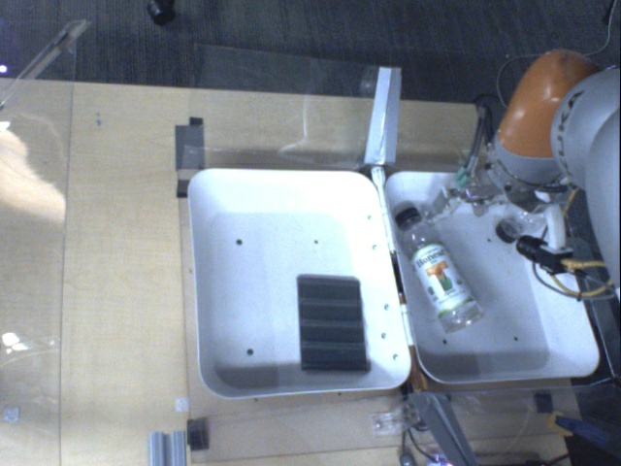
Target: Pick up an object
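We see the wooden surface (116, 289) carrying two white bins: the left bin (252, 212) holds a ribbed black block (332, 323), while in the right bin (543, 328) a clear plastic bottle (441, 278) lies on its side (cap toward the far wall); the pincer (464, 190) hovers near the cap, grip state unclear

A bottle (439, 275) lies in the right bin (563, 352); a ridged block (332, 323) in the left bin (223, 260).

I work in a robotics lab: beside my wooden bench (107, 289) lie dark carpet (291, 8), clear shields (281, 100) and loose cables (572, 270).
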`<move>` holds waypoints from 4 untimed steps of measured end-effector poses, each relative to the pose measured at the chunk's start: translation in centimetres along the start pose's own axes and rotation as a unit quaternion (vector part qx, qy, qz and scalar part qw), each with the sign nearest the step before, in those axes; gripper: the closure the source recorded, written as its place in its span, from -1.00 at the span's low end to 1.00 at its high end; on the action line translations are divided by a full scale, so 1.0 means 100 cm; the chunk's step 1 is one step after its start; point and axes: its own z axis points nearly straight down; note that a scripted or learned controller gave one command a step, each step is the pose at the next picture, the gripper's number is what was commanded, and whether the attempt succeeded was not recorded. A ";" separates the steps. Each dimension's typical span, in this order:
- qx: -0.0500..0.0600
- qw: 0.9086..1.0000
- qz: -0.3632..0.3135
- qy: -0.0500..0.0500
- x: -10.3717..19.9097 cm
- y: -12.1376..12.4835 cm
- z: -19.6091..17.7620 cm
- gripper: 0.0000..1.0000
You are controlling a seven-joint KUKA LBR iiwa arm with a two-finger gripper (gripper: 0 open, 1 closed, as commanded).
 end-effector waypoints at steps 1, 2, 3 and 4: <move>-0.004 0.993 -0.114 -0.003 0.023 -0.031 0.021 -1.00; -0.030 0.990 -0.139 -0.023 0.041 -0.071 0.005 -1.00; 0.010 0.988 -0.151 0.003 0.031 0.017 0.020 -1.00; -0.001 0.994 -0.113 0.000 0.037 0.022 -0.012 -1.00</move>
